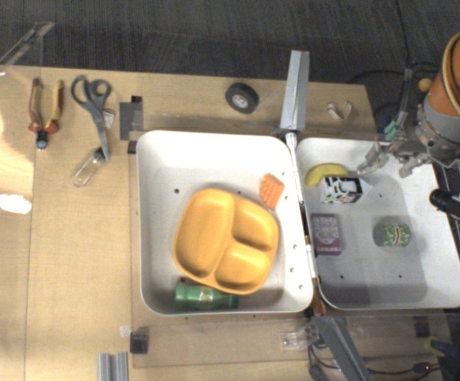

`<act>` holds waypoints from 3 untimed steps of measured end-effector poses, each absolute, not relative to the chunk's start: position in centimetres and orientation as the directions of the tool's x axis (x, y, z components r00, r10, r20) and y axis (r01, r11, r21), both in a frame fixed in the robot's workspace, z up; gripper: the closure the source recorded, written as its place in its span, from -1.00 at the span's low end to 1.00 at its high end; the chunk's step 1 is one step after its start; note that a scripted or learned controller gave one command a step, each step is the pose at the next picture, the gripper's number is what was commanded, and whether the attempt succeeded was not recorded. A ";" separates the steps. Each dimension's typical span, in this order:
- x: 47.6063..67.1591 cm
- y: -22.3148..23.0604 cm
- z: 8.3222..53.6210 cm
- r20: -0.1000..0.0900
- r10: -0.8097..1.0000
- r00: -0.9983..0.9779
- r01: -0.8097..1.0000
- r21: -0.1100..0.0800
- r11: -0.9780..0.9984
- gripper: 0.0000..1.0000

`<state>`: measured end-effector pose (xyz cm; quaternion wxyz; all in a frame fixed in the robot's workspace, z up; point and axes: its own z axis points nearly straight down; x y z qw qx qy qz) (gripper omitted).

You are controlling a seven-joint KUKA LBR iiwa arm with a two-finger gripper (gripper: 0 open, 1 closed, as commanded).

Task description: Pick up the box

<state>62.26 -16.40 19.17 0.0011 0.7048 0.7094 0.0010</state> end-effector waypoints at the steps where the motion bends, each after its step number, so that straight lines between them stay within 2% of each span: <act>1: 57.4 -10.8 9.5 -0.001 0.993 -0.120 0.993 0.008 0.120 -1.00; 2: 50.3 -10.6 9.0 -0.004 0.993 -0.114 0.993 0.016 0.114 -1.00; 3: 50.6 -10.6 10.1 -0.005 0.993 -0.117 0.993 0.022 0.117 1.00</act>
